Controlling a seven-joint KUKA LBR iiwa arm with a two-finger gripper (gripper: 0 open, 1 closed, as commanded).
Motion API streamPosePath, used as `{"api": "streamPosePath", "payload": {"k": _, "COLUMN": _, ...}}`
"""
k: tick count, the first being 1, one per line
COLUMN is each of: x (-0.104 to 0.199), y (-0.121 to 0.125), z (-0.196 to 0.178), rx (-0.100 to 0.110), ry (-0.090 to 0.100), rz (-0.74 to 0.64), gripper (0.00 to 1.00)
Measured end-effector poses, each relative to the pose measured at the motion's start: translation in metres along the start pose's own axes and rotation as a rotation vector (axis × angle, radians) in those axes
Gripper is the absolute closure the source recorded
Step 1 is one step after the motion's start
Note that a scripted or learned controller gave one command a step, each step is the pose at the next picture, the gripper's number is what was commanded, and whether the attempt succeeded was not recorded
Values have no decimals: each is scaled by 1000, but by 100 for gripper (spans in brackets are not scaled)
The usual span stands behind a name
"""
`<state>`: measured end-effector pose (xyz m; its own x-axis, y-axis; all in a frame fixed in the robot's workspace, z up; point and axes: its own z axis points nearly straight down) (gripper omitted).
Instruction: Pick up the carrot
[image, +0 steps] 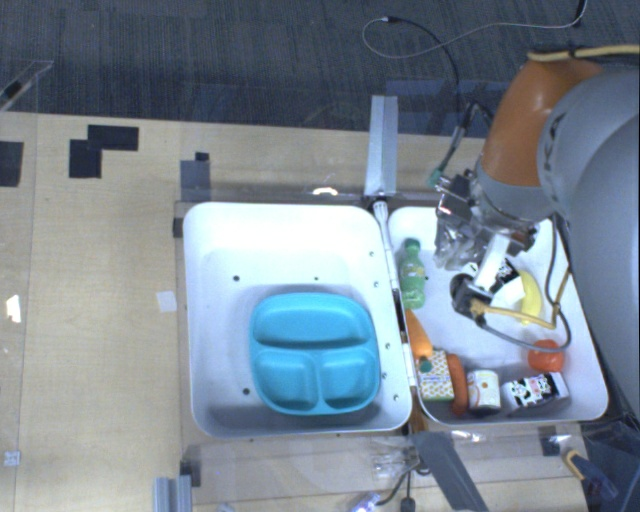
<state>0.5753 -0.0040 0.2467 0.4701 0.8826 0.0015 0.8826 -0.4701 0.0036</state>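
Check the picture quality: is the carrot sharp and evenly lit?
Camera view: light is soft and even, with a faint shadow under the blue tray; the carrot is small and slightly soft but readable against the white right bin; the hand looks blurred and cluttered by cables.

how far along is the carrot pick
Barely started, judging by this view. Done: the arm has reached into the right bin, with the tool above its upper half. In hand: nothing I can confirm. The carrot lies against the left wall, below the green bottle and apart from the tool. Left: move over to the carrot, descend, grasp and lift.
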Motion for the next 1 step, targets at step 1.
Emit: {"api": "streamPosePath", "payload": {"k": 1, "x": -3, "y": -61, "z": 62, "rx": 3, "ry": 0, "rz": -76, "gripper": 100}}
